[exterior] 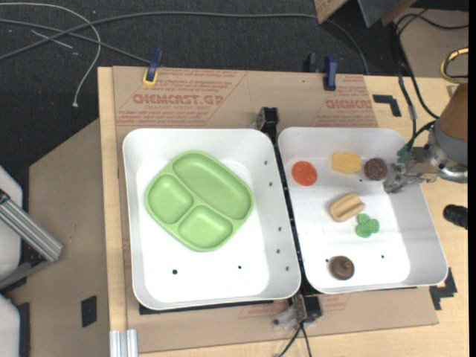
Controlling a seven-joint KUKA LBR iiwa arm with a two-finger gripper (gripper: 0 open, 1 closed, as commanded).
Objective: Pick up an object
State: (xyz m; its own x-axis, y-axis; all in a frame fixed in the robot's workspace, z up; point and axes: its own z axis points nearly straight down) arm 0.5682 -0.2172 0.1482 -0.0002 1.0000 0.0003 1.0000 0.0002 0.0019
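I cannot tell how my fingers [396, 178] stand; they hang over the right bin [416, 270] near its right edge, just beside the dark purple round piece [375, 169]. The yellow block [346, 162] and orange disc [303, 172] lie further left.

Both bins [141, 199] are plain white, and the left one has a lime-green divided plate [198, 199] in it. In the right bin [416, 244] there's an orange-red disc [303, 172], a yellow block [346, 162], a dark maroon ball [375, 169], a tan roll [346, 206], a bright green bit [366, 226] and a brown round thing [341, 267]. The board [186, 95] underneath is brown cardboard with red lettering, held by blue clamps [153, 66].
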